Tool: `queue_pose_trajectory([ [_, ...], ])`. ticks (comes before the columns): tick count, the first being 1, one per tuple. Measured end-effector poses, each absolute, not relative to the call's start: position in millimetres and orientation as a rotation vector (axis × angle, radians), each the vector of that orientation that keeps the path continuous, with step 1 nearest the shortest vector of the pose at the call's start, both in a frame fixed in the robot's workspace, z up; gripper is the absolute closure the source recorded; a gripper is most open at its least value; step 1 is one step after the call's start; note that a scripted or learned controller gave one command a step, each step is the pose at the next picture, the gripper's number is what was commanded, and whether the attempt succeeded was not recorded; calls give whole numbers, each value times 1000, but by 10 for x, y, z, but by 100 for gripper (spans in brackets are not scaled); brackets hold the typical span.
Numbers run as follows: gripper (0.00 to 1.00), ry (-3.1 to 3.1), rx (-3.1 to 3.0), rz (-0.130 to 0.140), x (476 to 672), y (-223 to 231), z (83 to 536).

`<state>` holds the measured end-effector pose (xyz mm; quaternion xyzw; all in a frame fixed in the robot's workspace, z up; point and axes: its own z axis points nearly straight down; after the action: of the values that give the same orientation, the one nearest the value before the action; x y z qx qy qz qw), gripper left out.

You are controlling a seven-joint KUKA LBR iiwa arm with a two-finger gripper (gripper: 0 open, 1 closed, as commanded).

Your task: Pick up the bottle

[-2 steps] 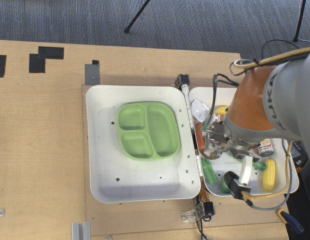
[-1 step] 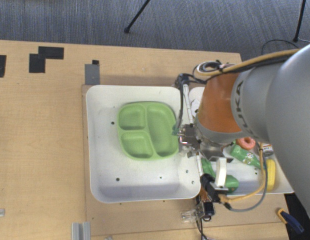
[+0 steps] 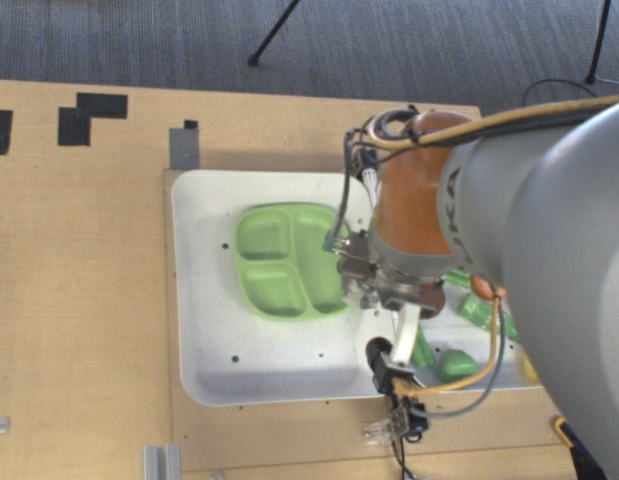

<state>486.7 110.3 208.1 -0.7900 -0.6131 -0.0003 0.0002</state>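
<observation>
My arm [image 3: 549, 228] comes in from the 3 o'clock side, grey and broad, with its orange band [image 3: 414, 198] above the wrist. It covers most of the right bin [image 3: 459, 392].

My pincer [image 3: 387, 303] hangs below the wrist over the seam where the two bins meet, just off the 3 o'clock edge of the green tray [image 3: 284, 263]. From this angle the wrist and its cables [image 3: 459, 383] hide the working end, so I cannot tell whether the pincer is apart or together. I see nothing held in it.

The bottle is hard to pick out. In the right bin, at about 4 o'clock from my pincer, a green object with an orange end [image 3: 476, 308] peeks out from under my arm. That may be the bottle, but I cannot be sure. Two more green pieces lie nearby, one [image 3: 422, 348] at 5 o'clock of the pincer and a rounder one [image 3: 454, 364] just beyond it.

The left bin [image 3: 189, 268] holds the green tray, which has three compartments and lies flat towards the bin's 2 o'clock part. The wooden surface [image 3: 79, 318] around the bins carries black marks [image 3: 89, 118] towards 10 o'clock. Grey carpet [image 3: 139, 18] runs along 12 o'clock.
</observation>
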Motion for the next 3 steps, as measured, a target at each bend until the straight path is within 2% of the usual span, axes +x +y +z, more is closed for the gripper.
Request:
queue_pose_trajectory([
  [1,100,-1976,-2441,-1,4866,1837,2316],
  [2,100,-2130,-2309,-1,4864,2350,2295],
  [3,100,-1904,-2499,-1,4868,1741,2509],
])
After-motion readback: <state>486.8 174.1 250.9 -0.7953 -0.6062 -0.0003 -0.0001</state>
